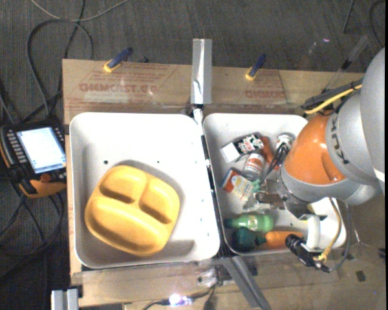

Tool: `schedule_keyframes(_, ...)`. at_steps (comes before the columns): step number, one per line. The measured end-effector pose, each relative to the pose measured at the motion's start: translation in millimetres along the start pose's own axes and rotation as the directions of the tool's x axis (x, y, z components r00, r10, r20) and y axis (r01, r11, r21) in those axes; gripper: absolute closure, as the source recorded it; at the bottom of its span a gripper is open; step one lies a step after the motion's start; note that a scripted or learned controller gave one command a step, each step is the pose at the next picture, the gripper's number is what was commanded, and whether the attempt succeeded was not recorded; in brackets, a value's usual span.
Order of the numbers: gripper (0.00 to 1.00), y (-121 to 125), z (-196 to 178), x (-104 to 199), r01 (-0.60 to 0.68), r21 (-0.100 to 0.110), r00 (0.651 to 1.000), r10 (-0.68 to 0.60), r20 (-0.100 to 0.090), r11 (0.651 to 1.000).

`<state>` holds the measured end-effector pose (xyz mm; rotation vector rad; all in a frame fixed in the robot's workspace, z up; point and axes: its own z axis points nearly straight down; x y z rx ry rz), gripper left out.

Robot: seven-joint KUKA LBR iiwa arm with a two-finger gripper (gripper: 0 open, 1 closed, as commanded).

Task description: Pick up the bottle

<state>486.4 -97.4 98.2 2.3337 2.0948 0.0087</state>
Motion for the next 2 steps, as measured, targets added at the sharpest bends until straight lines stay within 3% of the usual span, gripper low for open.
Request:
schedule_keyframes(1, 1.0, -2.7, -84.5, 22.4, -0.117, 0.012, 0.993, 0.117, 0.005, 0.993)
schedule_keyframes(2, 0.0, -2.8, -84.5, 22.3, -0.118, 0.012, 0.993, 0.118, 0.005, 0.993)
